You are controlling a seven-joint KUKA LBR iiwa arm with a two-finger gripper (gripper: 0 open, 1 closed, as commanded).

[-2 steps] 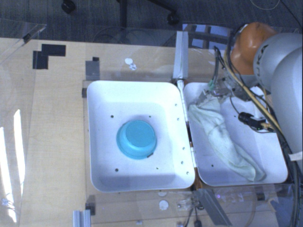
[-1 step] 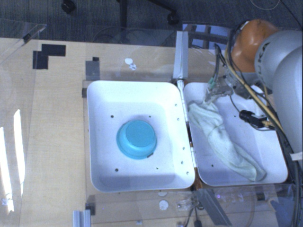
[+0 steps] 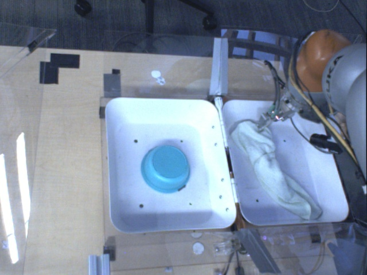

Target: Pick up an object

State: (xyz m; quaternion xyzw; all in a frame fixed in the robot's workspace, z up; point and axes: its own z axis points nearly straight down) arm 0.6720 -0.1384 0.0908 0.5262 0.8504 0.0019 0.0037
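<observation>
Camera view: jaws (image 3: 268,121) low at the white cloth (image 3: 274,171) in the right bin (image 3: 338,171).
Opening impossible to tell (too small, cluttered); risks pinching one loose fold and slipping free on lifting.

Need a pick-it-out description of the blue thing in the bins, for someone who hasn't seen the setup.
Start from the two white bins side by side; take the left bin. Near its middle sits the blue bowl, round and apparently upside down. It stands alone there, solid blue, unlike the crumpled pale cloth lying in the right bin.
</observation>
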